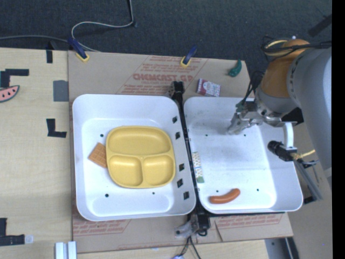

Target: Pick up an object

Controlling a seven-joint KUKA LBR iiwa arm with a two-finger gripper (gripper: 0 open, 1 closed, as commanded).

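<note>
A reddish-brown sausage (pixel 224 196) lies near the front edge of the right bin (pixel 280 198). In the left bin (pixel 86 112) sits a yellow divided plate (pixel 141 156). A tan waffle-patterned cracker (pixel 98 155) pokes out from under the plate's left edge. My gripper (pixel 239 123) hangs low over the back of the right bin, far behind the sausage, and nothing shows in its grasp. The grey arm with its orange band (pixel 277 77) comes in from the right.
A small red and white packet (pixel 207 87) lies on the cardboard behind the bins. A green object (pixel 235 68) rests at the cardboard's back right corner. Black clips (pixel 181 144) line the divide between the bins.
</note>
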